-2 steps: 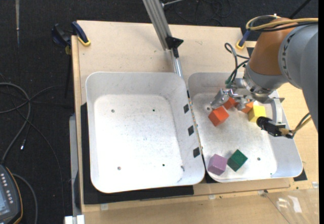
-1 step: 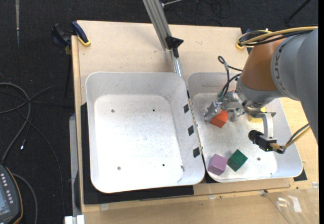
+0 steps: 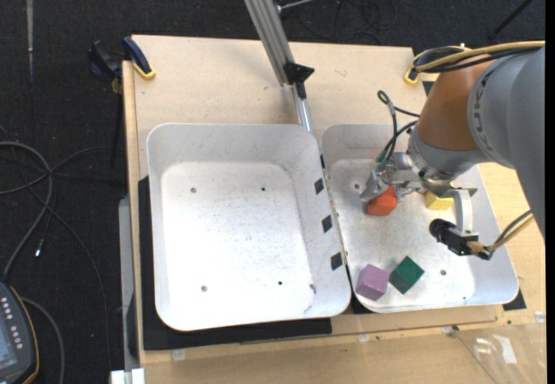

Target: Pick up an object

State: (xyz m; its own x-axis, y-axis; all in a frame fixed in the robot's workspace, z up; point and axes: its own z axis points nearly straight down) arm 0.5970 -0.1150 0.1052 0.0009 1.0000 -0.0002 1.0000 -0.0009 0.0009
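An orange block [image 3: 382,204] lies in the upper middle of the right bin [image 3: 494,283]. My gripper [image 3: 381,189] is directly over it, its tip meeting the block's top edge, and the wrist hides how the two touch. A purple cube [image 3: 372,281] and a green cube [image 3: 406,274] sit side by side near the right bin's front edge. A yellow piece [image 3: 439,199] peeks out from under the arm, to the right of the orange block.
The left bin [image 3: 173,148] sits beside the right one, with a ridge carrying black clips [image 3: 327,223] between them. A slanted metal pole [image 3: 264,18] stands behind the bins. A black connector with a cable [image 3: 453,237] hangs from the arm over the right bin.
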